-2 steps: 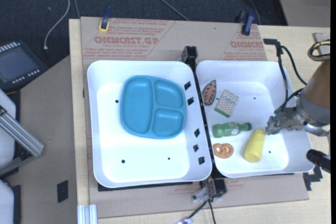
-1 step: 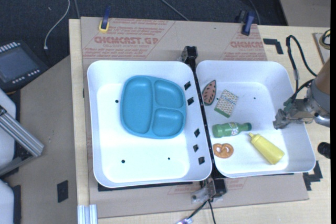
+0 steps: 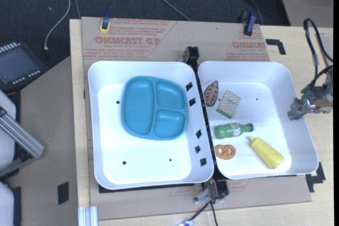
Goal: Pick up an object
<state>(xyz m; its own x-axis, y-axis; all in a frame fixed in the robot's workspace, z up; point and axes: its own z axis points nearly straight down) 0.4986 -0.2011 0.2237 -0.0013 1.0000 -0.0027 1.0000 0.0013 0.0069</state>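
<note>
**A:** Pincer first. State?

**B:** Cannot tell whether released or clenched: too small and blurred. Perched at the outer rim of the right bin, off to the side of the toys. No load to be seen.

**A:** Closest to the pincer?

**B:** Yellow mustard bottle, lying on the bin floor, inward and lower in the view. Near the pincer, yet clearly apart from it.

**A:** And past that?

**B:** Green bottle on its side, farther inward. Just beside it, a pretzel. Farther off, a green checked packet and a watermelon slice close to the divider between the bins. Farthest of all from the pincer, a blue divided plate in the left bin.

**A:** Step in hand, then?

**B:** Probably the very start: approach, with nothing yet picked and every toy resting flat.

**A:** Next move?

**B:** Best guess: inward over the right bin, then centred above one toy, most easily the mustard bottle as the nearest. Needs alignment across the bottle's narrow width, a straight descent, then a close and a lift. Risk of a slip off the rounded plastic, or of a nudge against the bin wall on the way in.
</note>
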